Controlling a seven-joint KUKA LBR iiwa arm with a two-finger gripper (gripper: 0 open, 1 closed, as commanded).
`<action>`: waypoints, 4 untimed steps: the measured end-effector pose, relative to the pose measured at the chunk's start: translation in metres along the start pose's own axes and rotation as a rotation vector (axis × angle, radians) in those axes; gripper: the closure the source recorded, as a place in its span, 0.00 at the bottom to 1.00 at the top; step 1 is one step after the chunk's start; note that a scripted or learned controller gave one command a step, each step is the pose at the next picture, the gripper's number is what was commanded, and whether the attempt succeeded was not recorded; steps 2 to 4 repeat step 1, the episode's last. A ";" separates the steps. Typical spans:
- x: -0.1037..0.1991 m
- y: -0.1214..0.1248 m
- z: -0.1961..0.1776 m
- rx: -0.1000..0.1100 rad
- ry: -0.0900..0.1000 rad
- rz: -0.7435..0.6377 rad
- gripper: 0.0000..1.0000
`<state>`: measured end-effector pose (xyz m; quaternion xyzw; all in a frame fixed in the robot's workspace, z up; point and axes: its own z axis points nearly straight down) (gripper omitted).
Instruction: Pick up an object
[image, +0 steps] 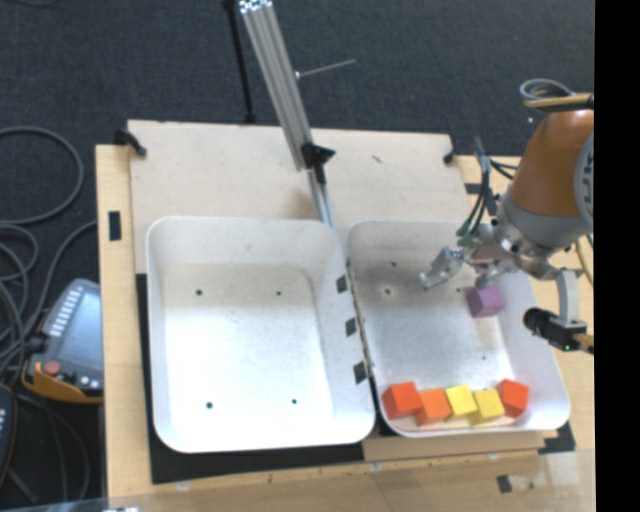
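Arm's tool (470, 262) sits over the right bin (400, 250), near its far side. Purple cube (487, 299) is just below the tool, touching or just beside it; can't tell whether it's held or whether the tool is released or clenched. Five blocks (455, 401) line the bin's near wall, tight together, so harder to grab. Left bin (160, 300) on the worktop (200, 170).

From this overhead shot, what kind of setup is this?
Most likely a robotics lab bench for bin-picking trials. Two white bins sit side by side on a board over dark carpet, coloured blocks line the right bin's near wall, a purple block lies near the end effector, and a teach pendant lies by loose cables.
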<state>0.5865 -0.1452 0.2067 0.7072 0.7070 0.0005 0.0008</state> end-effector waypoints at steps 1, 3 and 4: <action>-0.056 0.056 0.092 0.006 -0.002 0.000 0.00; -0.056 0.056 0.092 0.006 -0.002 0.000 0.00; -0.056 0.056 0.092 0.006 -0.002 0.000 0.00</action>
